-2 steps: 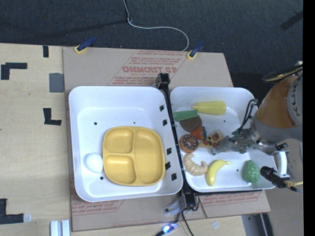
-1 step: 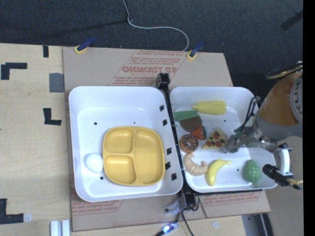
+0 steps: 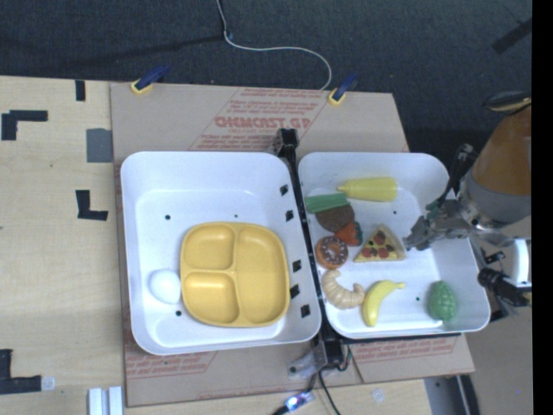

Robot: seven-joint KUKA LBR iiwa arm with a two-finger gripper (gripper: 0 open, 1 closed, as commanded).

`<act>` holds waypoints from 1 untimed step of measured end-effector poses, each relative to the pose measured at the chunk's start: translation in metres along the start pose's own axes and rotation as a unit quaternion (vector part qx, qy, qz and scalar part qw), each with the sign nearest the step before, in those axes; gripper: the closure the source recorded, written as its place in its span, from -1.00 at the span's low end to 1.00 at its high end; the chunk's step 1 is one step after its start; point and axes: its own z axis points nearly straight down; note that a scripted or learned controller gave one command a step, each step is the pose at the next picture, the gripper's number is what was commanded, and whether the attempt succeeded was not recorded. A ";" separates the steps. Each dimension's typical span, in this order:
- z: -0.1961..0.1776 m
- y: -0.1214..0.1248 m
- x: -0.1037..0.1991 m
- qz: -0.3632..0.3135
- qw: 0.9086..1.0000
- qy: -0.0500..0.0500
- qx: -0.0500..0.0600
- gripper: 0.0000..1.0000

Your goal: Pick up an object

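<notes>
The right bin (image 3: 415, 168) holds toy food: a yellow corn cob (image 3: 368, 188), a green piece (image 3: 326, 202), a brown and red piece (image 3: 340, 224), a donut (image 3: 332, 252), a pizza slice (image 3: 380, 246), a croissant (image 3: 342, 290), a banana (image 3: 378, 300) and a green broccoli-like lump (image 3: 442, 302). My gripper (image 3: 425, 230) hangs over the right side of this bin, just right of the pizza slice. Nothing shows between its fingers.
The left bin (image 3: 147, 188) carries a yellow divided plate (image 3: 234, 274) and a white egg (image 3: 164, 285) at its left. A black divider (image 3: 298, 223) runs between the bins. Cardboard lies under both, with a white cable at the back.
</notes>
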 end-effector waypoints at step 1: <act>-0.061 0.002 -0.007 0.001 1.000 0.000 0.000 1.00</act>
